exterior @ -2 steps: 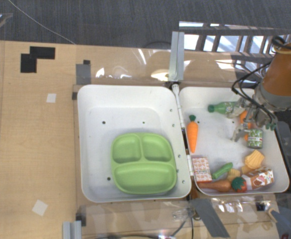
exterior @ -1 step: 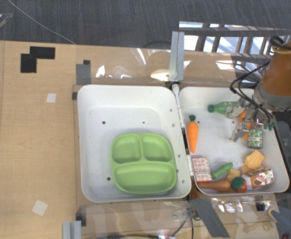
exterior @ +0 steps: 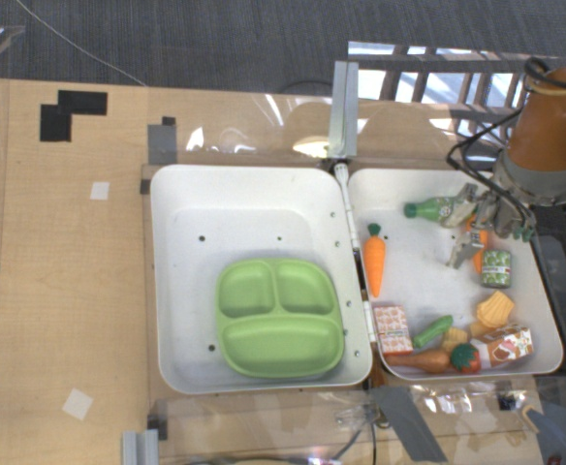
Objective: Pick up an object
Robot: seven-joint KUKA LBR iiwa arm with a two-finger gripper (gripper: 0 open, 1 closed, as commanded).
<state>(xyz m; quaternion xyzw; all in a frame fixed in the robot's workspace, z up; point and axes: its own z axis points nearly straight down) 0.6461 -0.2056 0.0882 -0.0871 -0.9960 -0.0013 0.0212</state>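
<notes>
The right white bin (exterior: 411,260) holds several toy foods. An orange carrot (exterior: 374,260) lies near its left wall, and a green bottle (exterior: 428,207) lies on its side at the back. A green can (exterior: 496,268) stands at the right. My gripper (exterior: 467,244) hangs low in this bin, between the bottle and the can, just left of the can. A small orange piece shows beside it; whether anything is held is unclear.
Along the right bin's front lie a red-and-white box (exterior: 393,328), a green vegetable (exterior: 432,331), a brown-orange piece (exterior: 426,360), a yellow item (exterior: 495,310) and a white carton (exterior: 512,345). The left bin (exterior: 181,221) holds a green divided plate (exterior: 279,317).
</notes>
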